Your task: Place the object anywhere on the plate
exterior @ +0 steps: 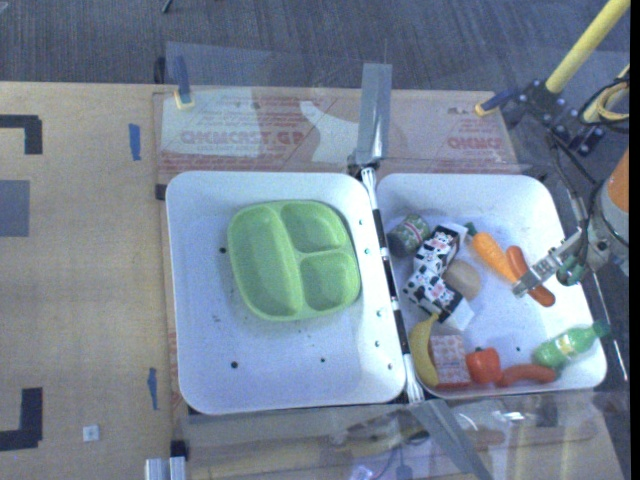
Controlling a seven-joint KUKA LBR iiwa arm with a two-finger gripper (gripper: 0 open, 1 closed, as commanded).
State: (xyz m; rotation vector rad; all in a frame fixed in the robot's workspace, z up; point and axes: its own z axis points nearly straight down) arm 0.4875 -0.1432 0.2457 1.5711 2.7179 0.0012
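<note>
A light green divided plate (270, 240) lies in the left bin (200, 358), with nothing on it. In the right bin (520, 193), my gripper (537, 276) reaches in from the right edge and hovers low over a red sausage-like piece (518, 263), which lies beside an orange carrot (487, 250). The gripper covers part of the red piece. I cannot make out whether anything is held.
The right bin also holds a small can (408, 234), a cow-patterned carton (432, 266), a tan lump (464, 278), a banana (422, 348), a wafer pack (448, 356), a red pepper (483, 364), a red chili (528, 374) and a green bottle (568, 346).
</note>
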